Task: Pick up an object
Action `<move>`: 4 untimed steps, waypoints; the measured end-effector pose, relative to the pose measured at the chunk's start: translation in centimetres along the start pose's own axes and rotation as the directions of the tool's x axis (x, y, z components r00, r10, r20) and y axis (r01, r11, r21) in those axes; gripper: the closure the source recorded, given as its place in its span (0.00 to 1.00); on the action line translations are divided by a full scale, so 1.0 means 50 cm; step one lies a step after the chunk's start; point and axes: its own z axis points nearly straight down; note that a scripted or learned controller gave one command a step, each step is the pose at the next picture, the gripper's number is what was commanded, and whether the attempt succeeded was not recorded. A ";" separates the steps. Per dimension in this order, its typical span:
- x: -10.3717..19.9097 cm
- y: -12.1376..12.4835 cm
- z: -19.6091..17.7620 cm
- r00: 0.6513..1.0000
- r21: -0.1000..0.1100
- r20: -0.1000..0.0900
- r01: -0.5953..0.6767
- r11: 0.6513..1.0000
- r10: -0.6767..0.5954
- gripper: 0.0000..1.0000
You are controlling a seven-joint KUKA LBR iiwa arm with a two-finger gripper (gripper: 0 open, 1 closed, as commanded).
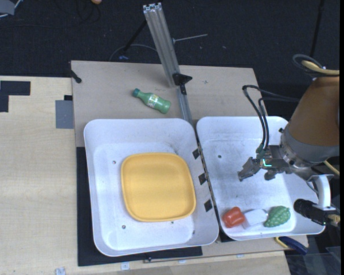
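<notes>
In the right bin point(229, 136), three small objects lie along the near edge: a red pepper-like piece point(234, 216), a small white piece point(255, 217) and a bumpy green piece point(277, 216). My gripper point(257, 171) hangs over the middle right of this bin, above and behind those objects. Its fingers are spread open and nothing sits between them. The left bin point(103, 136) carries a yellow square plate point(157, 186).
A green bottle point(152, 100) lies on the bench behind the left bin. A slanted aluminium bar point(166, 39) stands behind the gap between the bins. Black clips point(202, 178) sit on the shared bin walls. The arm's orange band point(318, 113) rises at the right.
</notes>
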 end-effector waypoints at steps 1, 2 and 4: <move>0.000 0.000 0.000 1.000 0.000 0.000 0.000 1.000 0.000 0.00; -0.004 -0.010 0.087 1.000 0.004 0.000 0.000 1.000 0.000 0.00; -0.016 -0.018 0.244 1.000 -0.001 0.001 0.000 1.000 0.000 0.00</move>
